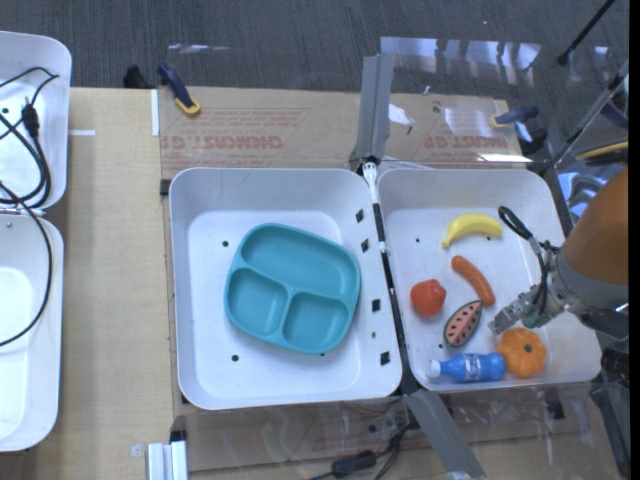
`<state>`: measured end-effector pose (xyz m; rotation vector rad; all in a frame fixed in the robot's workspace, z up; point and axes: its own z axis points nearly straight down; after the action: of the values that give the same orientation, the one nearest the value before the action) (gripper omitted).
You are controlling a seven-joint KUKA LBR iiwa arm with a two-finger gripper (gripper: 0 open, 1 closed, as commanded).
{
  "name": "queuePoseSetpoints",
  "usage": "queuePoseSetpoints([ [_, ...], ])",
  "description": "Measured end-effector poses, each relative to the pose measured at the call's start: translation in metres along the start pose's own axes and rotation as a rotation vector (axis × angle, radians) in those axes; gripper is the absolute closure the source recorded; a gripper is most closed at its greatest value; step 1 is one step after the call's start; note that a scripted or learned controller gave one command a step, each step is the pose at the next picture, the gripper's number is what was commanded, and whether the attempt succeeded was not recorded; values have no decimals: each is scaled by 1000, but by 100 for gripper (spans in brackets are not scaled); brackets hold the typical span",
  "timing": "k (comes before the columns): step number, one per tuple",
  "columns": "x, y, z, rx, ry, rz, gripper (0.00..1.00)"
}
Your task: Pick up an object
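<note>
1. You see the arm reach in from the right, its gripper (516, 314) low over the right bin (560, 208), fingers narrowly parted and gripping nothing.
2. Just beside it, the watermelon slice (462, 323) lies with its long axis diagonal.
3. That bin also has a banana (471, 228), sausage (473, 278), tomato (428, 297), pumpkin (523, 352) and blue bottle (470, 368); the left bin (200, 368) has a teal divided plate (292, 288).

Wooden bench (110, 268) bears two white bins, left bin (190, 298) beside right bin (400, 198)
</note>
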<state>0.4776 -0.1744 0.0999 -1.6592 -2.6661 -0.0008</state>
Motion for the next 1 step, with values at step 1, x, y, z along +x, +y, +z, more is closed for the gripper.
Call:
queuePoseSetpoints([
  [1, 28, 15, -144, -1, -3, -82, 100],
])
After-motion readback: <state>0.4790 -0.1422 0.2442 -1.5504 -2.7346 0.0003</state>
